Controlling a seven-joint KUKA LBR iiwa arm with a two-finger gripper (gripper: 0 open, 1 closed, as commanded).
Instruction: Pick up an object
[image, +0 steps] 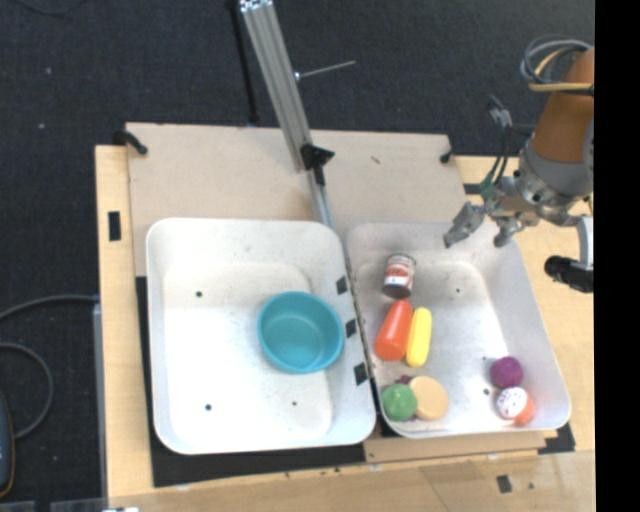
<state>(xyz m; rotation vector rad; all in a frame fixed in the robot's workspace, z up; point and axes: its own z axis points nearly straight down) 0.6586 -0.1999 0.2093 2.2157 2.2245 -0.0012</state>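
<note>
Nearest me, well below the pincer, sit the toy foods (405, 335) in the right bin (470, 265). The pincer (483, 228) hangs over that bin's far rim, fingers spread, holding nothing, arm (560, 130) rising behind.

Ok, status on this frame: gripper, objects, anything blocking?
Gripper open, above right bin's far edge, holding nothing. Small can nearest; orange and yellow pieces touching. Nothing blocking.
</note>
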